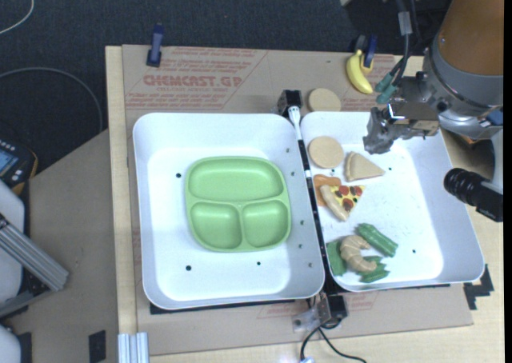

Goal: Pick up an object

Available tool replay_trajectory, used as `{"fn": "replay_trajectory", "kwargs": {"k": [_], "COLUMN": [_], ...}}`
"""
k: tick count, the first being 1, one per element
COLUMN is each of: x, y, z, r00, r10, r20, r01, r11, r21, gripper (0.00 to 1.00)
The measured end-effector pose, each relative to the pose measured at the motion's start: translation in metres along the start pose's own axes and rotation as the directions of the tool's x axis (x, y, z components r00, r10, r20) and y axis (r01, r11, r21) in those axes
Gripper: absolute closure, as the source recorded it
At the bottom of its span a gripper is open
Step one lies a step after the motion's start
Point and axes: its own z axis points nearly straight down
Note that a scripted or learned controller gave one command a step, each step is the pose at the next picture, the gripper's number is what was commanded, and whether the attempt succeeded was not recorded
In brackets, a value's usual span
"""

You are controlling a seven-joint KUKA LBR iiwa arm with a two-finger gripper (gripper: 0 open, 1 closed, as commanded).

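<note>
Hovering over the upper part of the right bin (456,193), the gripper (378,142) is placed just above and right of the tan wedge (362,167); whether its fingers are open or closed cannot be told, and nothing is seen held. Candidate items are catalogued in this bin: round cracker (326,151), pizza slice (339,196), green beans (376,239), croissant (358,253). A straight descent centred on the wedge is judged best, with neighbours kept apart. Red lettering reading "CHEMCAST G P" is found on the board (192,80) at upper left. A green divided tray (238,201) is held by the left bin (152,209).
</note>
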Motion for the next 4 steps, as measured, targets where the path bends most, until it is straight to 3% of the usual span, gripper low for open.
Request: {"fn": "replay_trajectory", "kwargs": {"k": [1,2,3,4], "x": [0.032,0.038,0.057,-0.001], "y": [-0.002,0.022,0.002,-0.008], "z": [0.119,-0.057,0.083,-0.046], "r00": [1.0,1.0,1.0,1.0], "r10": [-0.002,-0.004,-0.001,0.004], "r20": [0.001,-0.001,0.002,0.001], "r01": [0.002,0.004,0.001,-0.004], "r11": [1.0,1.0,1.0,1.0], "r21": [0.031,0.0,0.032,0.006], "gripper": [1.0,1.0,1.0,1.0]}}
